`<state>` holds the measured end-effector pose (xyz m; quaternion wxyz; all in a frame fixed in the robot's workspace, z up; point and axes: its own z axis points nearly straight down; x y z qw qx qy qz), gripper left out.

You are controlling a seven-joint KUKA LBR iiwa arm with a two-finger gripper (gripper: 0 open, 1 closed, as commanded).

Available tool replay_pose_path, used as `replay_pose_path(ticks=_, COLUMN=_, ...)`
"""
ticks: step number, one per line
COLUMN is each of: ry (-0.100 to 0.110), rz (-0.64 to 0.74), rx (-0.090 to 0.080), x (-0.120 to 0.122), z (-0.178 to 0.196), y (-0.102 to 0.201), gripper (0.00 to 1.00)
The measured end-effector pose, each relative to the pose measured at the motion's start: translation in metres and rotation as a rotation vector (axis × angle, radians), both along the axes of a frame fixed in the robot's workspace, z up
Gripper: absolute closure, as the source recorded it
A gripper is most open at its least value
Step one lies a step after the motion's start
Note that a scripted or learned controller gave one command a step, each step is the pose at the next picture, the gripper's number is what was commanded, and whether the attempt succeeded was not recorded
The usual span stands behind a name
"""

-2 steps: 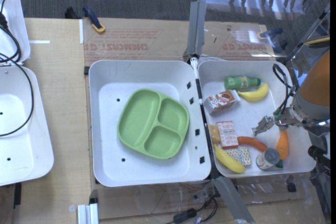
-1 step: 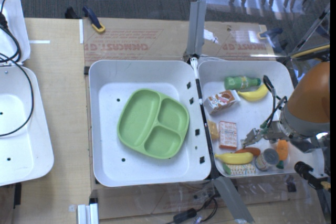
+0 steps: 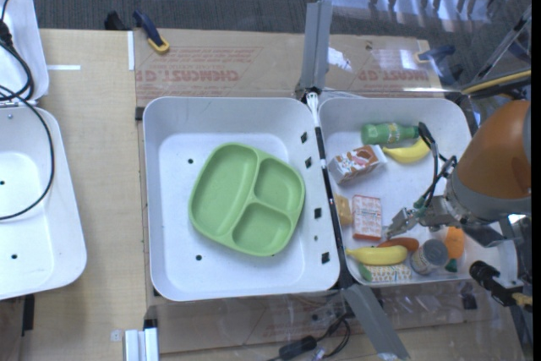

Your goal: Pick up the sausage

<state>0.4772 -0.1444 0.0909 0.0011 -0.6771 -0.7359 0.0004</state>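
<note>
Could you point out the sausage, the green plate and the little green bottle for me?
sausage (image 3: 404, 243): camera view, the red end showing beside the gripper.
green plate (image 3: 246, 199): camera view, the ridge between its compartments.
green bottle (image 3: 387, 133): camera view, middle of its body.

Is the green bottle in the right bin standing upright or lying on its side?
Lying on its side. The green bottle rests flat along the right white bin's floor, beside a yellow banana.
</note>
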Motion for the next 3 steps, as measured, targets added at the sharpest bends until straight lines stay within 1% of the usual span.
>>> replay_pose_path(ticks=1, ry=0.000, rz=-0.068, rx=-0.001, x=0.052, z=0.000, y=-0.021, gripper=0.00)
replay_pose_path(ticks=2, ry=-0.002, rz=-0.100, rx=-0.002, x=0.114, z=0.001, y=-0.011, gripper=0.00)
replay_pose_path(ticks=3, ry=-0.001, rz=0.102, rx=-0.003, x=0.167, z=0.014, y=0.000, gripper=0.00)
